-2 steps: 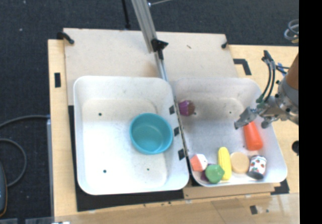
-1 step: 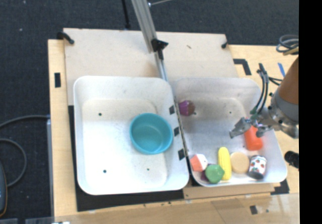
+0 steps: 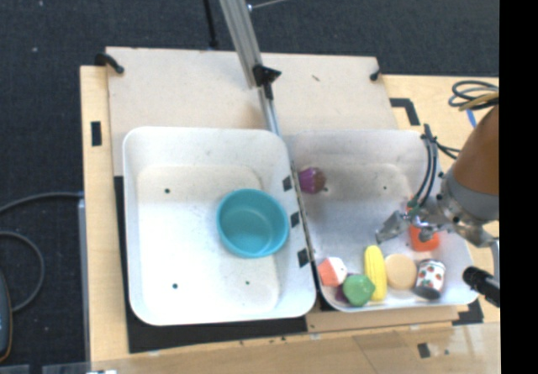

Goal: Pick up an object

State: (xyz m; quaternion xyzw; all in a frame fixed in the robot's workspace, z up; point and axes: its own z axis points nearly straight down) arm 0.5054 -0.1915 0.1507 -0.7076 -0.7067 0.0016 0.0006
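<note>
The jaws of the gripper (image 3: 412, 225) hang over a small orange object (image 3: 424, 237) by the right white bin's (image 3: 353, 154) right edge; whether they grip cannot be told. Open floor lies toward the purple piece (image 3: 311, 180); toys crowd the front rim.

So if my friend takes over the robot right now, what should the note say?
Claw: low in the right bin, beside the orange thing; I can't tell if it grips anything.
Right bin, near edge: yellow corn, green piece, tan round piece, spotted cube, red-and-white piece. Purple piece sits by the divider.
Left bin: blue bowl.
Done: nothing visibly lifted.
Left: grab one thing and raise it.
</note>
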